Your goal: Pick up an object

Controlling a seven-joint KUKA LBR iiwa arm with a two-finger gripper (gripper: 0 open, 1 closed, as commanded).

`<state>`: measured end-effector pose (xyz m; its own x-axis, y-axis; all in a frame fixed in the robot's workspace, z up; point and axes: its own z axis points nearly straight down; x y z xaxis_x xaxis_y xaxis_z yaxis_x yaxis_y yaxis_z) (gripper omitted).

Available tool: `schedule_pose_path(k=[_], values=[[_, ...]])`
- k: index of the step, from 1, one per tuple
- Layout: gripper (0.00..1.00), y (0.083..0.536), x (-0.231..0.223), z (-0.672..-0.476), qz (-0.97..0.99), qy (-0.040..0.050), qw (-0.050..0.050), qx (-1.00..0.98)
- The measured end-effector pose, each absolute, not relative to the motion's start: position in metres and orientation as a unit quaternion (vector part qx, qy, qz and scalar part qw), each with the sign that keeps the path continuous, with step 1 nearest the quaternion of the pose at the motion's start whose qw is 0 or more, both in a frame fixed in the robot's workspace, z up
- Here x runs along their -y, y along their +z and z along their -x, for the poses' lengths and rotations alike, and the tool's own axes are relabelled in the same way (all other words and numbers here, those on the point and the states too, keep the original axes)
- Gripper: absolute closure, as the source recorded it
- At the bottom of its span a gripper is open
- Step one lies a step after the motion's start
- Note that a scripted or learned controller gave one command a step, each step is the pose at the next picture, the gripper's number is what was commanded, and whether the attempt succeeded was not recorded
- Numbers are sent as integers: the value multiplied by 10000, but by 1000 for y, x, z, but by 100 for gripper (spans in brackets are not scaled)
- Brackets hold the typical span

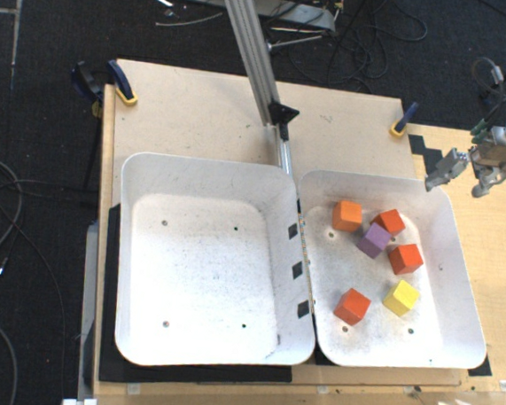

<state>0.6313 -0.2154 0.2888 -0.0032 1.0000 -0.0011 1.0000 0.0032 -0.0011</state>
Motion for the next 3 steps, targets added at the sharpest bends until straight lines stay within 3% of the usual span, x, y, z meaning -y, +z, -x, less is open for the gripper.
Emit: schedule_pose_path(k=[1,2,3], values=[[0,190,183,-637,-7054,-18,-36,-7088],[0,182,178,-671,-7057,10,22,-7085],[0,148,143,-575,-7076,-18,-36,-7066]])
